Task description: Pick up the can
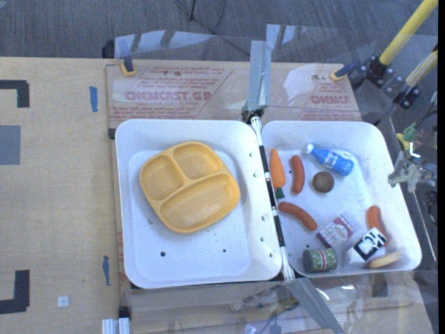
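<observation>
Lying beside the can point(320, 259): red packet point(336, 231), sausage point(297, 216); gripper point(409, 171) state unclear.

Small grey metallic end effector point(408, 170)

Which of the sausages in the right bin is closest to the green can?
The sausage lying slantwise mid-bin, just up-left of the can. The other two sit farther: one upright near the carrot, one by the right wall.

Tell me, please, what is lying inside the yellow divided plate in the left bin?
The yellow plate in the left bin shows three bare compartments with nothing in them. What lies under the plate is covered.
</observation>
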Controlling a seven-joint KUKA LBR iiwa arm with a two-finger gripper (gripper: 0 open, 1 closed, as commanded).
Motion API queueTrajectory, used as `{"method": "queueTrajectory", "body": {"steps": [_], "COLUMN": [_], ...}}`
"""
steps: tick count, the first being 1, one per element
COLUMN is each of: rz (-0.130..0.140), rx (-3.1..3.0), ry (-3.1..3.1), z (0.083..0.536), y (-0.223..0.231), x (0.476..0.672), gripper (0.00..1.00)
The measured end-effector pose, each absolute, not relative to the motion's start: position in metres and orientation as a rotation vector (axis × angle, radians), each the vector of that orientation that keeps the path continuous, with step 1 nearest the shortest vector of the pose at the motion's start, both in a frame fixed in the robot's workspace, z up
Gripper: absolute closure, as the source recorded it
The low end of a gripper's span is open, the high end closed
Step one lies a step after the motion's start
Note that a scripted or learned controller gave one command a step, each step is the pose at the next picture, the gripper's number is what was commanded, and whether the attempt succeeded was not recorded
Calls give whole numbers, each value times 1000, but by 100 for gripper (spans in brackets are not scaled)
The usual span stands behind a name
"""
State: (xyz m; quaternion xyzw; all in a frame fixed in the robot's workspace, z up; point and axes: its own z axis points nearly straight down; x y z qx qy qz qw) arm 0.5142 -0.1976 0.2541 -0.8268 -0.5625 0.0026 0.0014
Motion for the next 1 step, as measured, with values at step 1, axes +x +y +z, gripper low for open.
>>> {"method": "queueTrajectory", "body": {"steps": [1], "rz": [10], "rx": [-2746], "ry": [-1521], "z": [266], "y": [-160], "x": [516], "gripper": [100]}}
